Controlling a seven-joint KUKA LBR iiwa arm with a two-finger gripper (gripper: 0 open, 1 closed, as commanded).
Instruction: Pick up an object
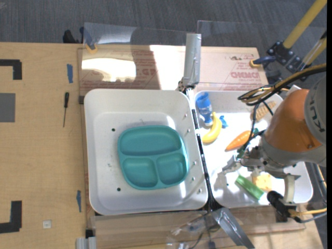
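Observation:
In the right bin point(228, 193) several small items lie loose. A yellow banana point(211, 131) rests by the left wall, with a blue bottle point(203, 106) just behind it. An orange carrot point(238, 139) lies mid-bin. A green piece point(249, 187) and a pale yellow piece point(263, 181) sit near the front. My gripper point(243, 161) hangs low over the bin, just in front of the carrot and behind the green piece. The wrist and its orange band point(290, 128) hide the bin's right half.
The left bin point(98, 139) holds a teal divided plate point(153, 156). A clear panel and cardboard point(228, 69) stand behind both bins. A screwdriver point(65, 108) lies on the bench at the left. Cables point(270, 92) loop above the arm.

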